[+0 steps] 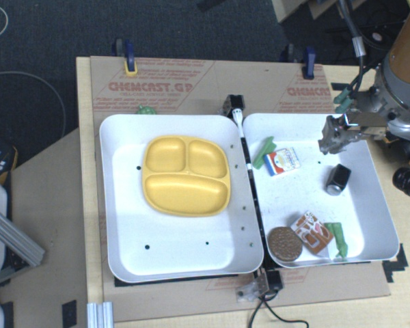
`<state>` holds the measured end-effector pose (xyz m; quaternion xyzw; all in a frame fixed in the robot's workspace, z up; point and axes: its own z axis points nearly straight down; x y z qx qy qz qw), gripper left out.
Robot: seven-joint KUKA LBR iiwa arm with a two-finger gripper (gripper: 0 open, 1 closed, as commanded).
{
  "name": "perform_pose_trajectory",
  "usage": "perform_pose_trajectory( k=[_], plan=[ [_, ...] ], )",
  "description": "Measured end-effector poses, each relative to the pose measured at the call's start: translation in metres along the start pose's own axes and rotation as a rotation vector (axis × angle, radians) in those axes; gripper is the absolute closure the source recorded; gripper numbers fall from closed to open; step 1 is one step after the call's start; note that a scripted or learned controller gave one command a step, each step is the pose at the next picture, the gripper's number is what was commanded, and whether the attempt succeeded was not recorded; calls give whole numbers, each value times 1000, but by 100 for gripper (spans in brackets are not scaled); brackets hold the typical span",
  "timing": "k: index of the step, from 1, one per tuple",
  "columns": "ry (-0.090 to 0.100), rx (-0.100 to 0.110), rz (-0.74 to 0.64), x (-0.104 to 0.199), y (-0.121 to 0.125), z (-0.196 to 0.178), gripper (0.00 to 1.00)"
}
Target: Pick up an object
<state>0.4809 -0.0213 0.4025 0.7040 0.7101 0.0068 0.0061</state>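
While the brown board tabletop (191,80) reads "CHEMCAST GP" in red, the grey metal pincer (331,141), over the right white bin (379,203), hides its own state from view, above a small black cylinder (338,178).

Grey metal wrist (386,111), orange band (404,53) above, black cables (350,26), dark metal jaws.

The tool (333,141) hangs over the right bin (379,190), above a small black cylinder (337,179).
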Motion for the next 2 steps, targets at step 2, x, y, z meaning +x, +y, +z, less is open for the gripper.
perform_pose_trajectory(
  k=[2],
  plan=[
    [-1, 22, 5, 97, 0, -50, 100]
  ],
)
